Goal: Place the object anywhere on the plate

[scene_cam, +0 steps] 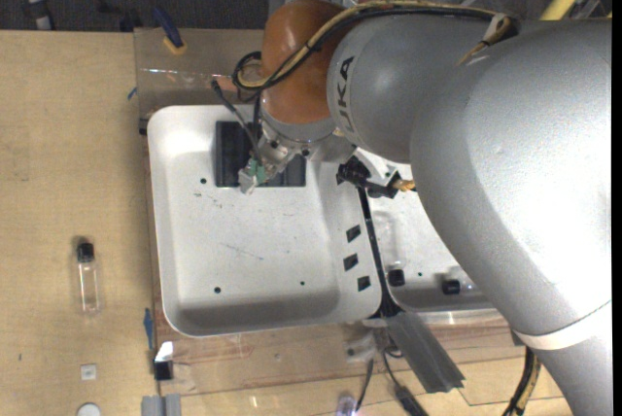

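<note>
A small greenish object seems to sit at the tip of the gripper, over the dark plate by the far edge of the left bin. Whether it is gripped I cannot tell. Best lower straight down and let go only close above the plate.

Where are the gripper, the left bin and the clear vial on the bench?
gripper point(255, 173): camera view, at its green tip.
left bin point(243, 254): camera view, bare floor.
clear vial point(88, 286): camera view, mid-body.

Evenly bright overhead light, with soft glare on the grey arm and the white bin, faint shadows beneath the arm, slightly soft focus throughout, and a dim background at top left.
</note>
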